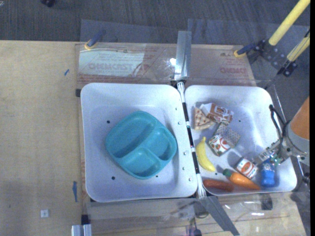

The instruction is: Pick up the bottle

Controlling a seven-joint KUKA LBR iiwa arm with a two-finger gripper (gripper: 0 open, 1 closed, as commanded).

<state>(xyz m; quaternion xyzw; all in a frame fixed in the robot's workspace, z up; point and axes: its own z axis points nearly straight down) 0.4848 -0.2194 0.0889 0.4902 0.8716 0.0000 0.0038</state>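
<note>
The blue bottle (267, 176) lies in the lower right corner of the right bin (246, 95), beside a carrot (242, 180) and a small can (247, 167). The gripper (273, 154) hangs just above it; whether its jaws are parted cannot be told. The bottle is probably light, stiff, slick plastic, best taken across its body.

Two shallow white plastic bins sit side by side on a pale tan wooden surface (34, 132). The left bin (93, 102) holds a turquoise divided plastic plate (141, 144). In the right bin (246, 100) lie a yellow toy banana (204, 156), an orange toy carrot with a green tip (241, 179), a red-brown toy sausage (217, 185), a small blue plastic bottle (268, 176) and a red-and-white can (246, 167) — plus red, white and tan printed packets (219, 114). Yellow poles (290, 16) cross the dark grey floor (147, 1).
</note>
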